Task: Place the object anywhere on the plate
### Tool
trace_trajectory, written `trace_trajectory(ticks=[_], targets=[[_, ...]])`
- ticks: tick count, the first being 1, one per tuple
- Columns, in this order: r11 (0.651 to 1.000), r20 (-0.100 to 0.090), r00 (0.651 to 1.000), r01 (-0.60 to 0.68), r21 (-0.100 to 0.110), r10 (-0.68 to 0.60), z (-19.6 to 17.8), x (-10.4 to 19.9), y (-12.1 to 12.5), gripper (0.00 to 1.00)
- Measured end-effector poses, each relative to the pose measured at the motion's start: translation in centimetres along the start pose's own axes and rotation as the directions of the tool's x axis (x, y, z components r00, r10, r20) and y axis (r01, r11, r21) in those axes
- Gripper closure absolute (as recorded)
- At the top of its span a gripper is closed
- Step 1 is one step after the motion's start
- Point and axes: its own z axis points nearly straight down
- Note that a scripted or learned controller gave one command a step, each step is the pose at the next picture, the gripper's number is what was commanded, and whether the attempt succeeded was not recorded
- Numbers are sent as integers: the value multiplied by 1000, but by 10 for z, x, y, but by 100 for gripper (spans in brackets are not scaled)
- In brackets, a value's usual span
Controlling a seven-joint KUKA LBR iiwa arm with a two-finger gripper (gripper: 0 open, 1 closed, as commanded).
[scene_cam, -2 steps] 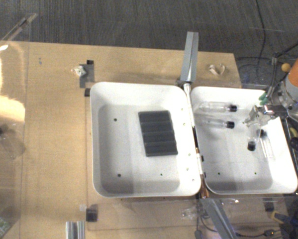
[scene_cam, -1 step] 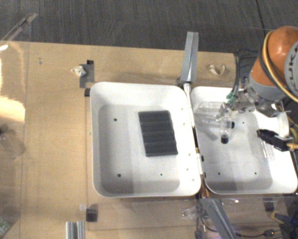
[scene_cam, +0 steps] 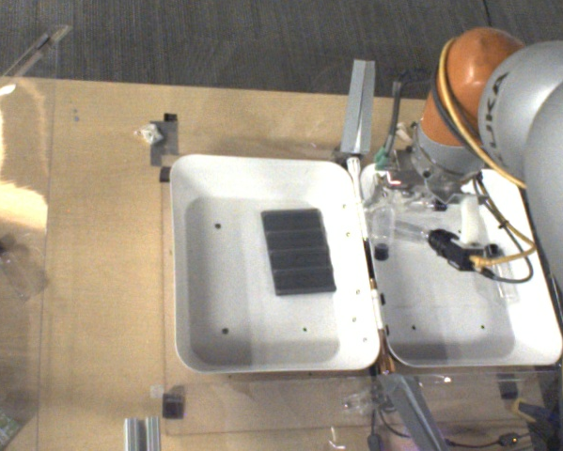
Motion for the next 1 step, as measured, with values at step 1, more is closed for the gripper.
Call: trace_trajectory(ticks=[1], targets=[[1000,-1,1000,-13,1,13,0,78,44,100]])
